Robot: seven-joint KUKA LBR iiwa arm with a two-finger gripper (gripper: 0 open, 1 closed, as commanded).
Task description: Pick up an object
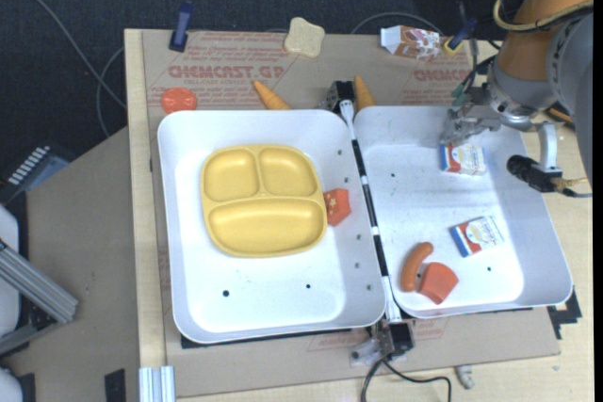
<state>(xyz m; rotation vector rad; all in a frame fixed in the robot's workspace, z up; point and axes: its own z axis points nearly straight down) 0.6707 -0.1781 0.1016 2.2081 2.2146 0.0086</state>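
Gripper (464,129) down at far side of right bin (528,202), right above small white carton (464,158); open or closed, cannot tell. Second carton (475,235), sausage (415,265), red block (437,281) near. Yellow tray (262,201) in left bin (188,231).

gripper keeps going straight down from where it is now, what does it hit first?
Most likely the small white carton at the back of the right bin: the gripper sits right above it. Height gap is unclear from this slanted view.
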